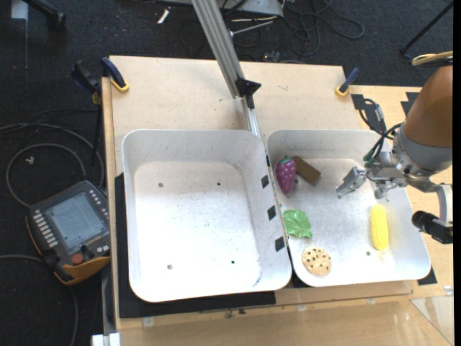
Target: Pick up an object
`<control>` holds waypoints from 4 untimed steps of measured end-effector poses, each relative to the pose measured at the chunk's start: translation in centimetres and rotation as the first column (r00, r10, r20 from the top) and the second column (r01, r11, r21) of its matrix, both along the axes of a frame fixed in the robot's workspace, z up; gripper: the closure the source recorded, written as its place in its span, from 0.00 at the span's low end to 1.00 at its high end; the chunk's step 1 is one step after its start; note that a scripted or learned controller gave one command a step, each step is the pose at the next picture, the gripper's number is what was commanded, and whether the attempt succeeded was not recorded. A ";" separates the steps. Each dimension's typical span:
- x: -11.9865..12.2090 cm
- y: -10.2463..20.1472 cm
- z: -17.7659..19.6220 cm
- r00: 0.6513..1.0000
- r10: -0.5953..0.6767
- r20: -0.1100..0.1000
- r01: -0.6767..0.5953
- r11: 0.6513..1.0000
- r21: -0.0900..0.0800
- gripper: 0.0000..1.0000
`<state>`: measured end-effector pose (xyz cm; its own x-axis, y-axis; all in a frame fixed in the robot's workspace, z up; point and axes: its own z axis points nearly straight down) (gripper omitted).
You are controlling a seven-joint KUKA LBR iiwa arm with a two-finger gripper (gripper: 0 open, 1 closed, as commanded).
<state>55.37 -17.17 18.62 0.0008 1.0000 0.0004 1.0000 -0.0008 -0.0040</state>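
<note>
Lying in right bin (403, 265): corn cob (379, 227) near right wall; cookie (316, 261), lettuce leaf (297, 223), grapes (287, 175), brown block (307, 171). Gripper (353, 182) above bare floor, finger state indiscernible. Risk: closing on nothing between scattered items.

The arm (432, 121) runs off the frame's right edge above the right bin (403, 265), so its base is unseen. Its wrist covers part of that bin's far right rim. The gripper (353, 181) is too small to tell how its fingers stand.
</note>
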 end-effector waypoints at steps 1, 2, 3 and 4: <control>-0.1 0.5 -6.4 1.000 0.000 -0.003 0.000 1.000 0.002 0.00; -0.1 0.6 -9.2 1.000 0.000 0.003 0.000 1.000 -0.001 0.00; 0.0 0.6 -8.0 1.000 0.000 0.007 0.000 1.000 -0.001 1.00; 0.8 -0.3 -2.6 1.000 0.002 0.010 -0.002 1.000 -0.003 1.00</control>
